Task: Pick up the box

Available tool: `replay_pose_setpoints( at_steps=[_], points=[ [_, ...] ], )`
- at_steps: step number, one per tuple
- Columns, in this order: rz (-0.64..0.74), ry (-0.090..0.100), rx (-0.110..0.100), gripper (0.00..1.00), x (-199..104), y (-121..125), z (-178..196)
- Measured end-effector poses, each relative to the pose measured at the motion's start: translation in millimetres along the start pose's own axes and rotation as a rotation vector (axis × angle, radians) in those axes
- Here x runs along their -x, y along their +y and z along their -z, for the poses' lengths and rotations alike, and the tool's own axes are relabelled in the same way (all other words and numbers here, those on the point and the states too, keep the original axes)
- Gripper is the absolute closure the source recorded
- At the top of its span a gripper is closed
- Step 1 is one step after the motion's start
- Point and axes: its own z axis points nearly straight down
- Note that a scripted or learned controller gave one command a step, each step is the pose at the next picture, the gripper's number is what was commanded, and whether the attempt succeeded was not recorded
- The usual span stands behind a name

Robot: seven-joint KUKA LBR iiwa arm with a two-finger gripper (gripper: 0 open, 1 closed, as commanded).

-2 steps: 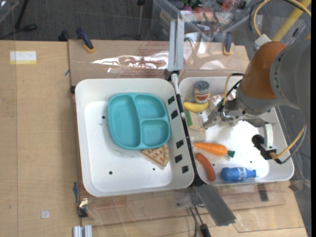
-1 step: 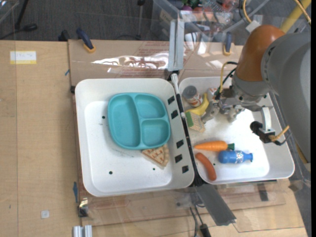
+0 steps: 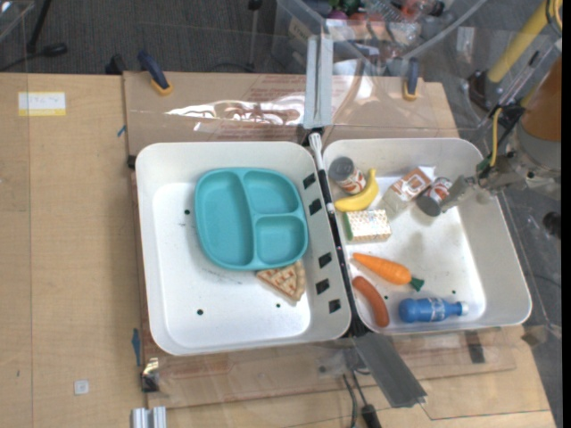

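Box (image 3: 368,226) — pale, speckled, flat-faced cardboard by the look — lying in the right bin (image 3: 500,239), close to its left wall and touching or just under the banana (image 3: 355,199).

Sweeping from the left: left bin (image 3: 169,266) of smooth white plastic, bearing a teal divided plate (image 3: 250,217) with a waffle-textured wedge (image 3: 284,282) at its lower edge. Across the divider, a small dark-lidded jar (image 3: 343,171), then the curved yellow banana. Below the box, a glossy orange carrot (image 3: 384,269), a red sausage (image 3: 370,300) and a blue bottle (image 3: 430,309) on its side. Farther right, a small red-and-white carton (image 3: 411,185) and a grey tin (image 3: 434,198).

Rightmost, the gripper (image 3: 461,187), just beside the tin — too blurred to tell whether open or closed.

Box long axis roughly left to right across the view. Lies well left of the gripper and a little nearer the camera, with carton and tin in between — probably calling for a reach over both.
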Motion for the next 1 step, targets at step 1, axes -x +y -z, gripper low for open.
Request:
replay_pose_setpoints(
  at_steps=[1],
  points=[
    [-0.041,-0.005,0.005,0.0,-72.9,54.5,-54.2]
  ],
)
